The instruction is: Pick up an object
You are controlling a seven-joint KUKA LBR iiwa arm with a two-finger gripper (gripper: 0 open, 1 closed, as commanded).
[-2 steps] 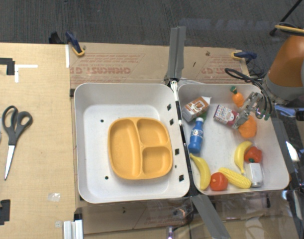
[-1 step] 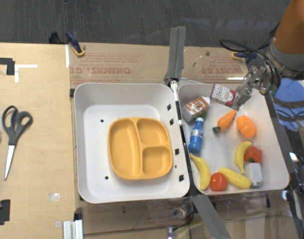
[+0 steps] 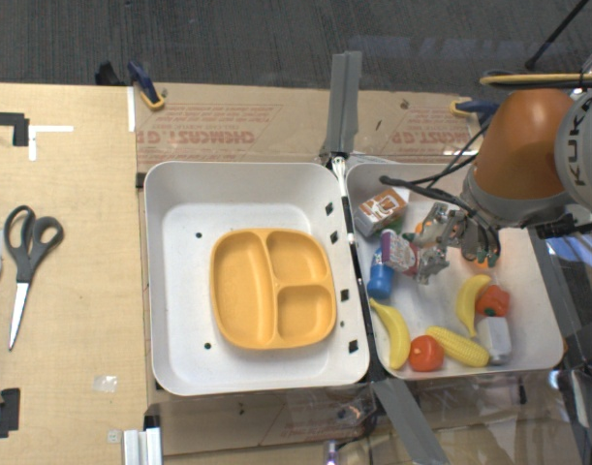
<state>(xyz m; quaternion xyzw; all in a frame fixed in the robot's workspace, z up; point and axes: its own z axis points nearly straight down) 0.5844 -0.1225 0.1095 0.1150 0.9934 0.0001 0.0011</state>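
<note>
Orange-banded arm (image 3: 528,143) hangs its gripper (image 3: 433,250) low in the right bin (image 3: 547,356), just beside the blue bottle (image 3: 382,269), seemingly for a grab; finger state I cannot tell.

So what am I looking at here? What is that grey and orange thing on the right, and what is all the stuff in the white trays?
You are looking down from one camera fixed above a workbench. The grey and orange thing is a robot arm reaching in from the right. At its end is a claw, hanging over the right white bin. I can't tell whether the claw grips anything.

That bin holds toy items: bananas, a tomato, a corn cob, a blue bottle and a small carton. The left white bin holds a yellow divided plate. A pair of scissors lies on the bench to the left.

The arm's job is simply to pick up an object.
</note>
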